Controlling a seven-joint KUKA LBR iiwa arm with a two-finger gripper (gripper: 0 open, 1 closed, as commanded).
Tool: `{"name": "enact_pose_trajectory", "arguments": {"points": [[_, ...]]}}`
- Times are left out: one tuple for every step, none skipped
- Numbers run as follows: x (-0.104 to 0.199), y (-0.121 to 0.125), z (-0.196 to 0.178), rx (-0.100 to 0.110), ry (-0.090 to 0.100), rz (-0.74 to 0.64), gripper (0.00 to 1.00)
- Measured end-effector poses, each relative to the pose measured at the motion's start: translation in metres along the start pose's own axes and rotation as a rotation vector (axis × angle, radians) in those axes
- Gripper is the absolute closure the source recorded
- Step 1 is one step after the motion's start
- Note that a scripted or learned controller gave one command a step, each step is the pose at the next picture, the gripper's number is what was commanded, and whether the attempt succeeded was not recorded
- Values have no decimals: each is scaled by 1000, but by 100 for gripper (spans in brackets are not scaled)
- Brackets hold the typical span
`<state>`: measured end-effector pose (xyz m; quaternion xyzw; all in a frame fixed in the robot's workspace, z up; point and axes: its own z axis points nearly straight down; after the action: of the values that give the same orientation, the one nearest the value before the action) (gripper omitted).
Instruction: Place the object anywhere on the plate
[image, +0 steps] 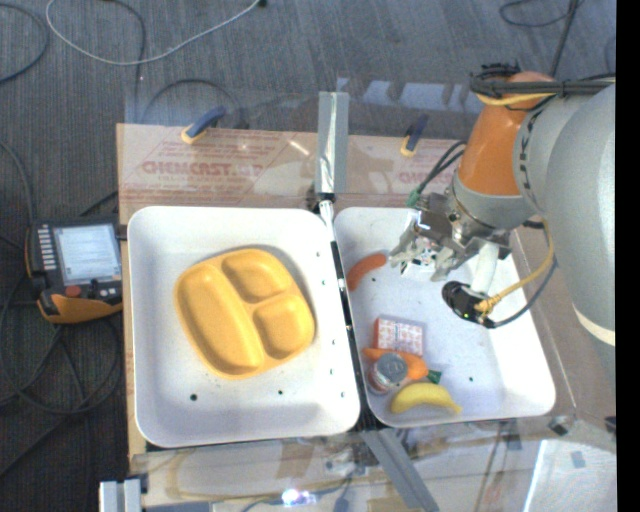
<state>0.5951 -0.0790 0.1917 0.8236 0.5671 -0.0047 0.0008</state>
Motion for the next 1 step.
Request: {"name": "enact_pose_trajectory", "arguments": {"points": [[0,0,-6,6,-3,-2,100]]}}
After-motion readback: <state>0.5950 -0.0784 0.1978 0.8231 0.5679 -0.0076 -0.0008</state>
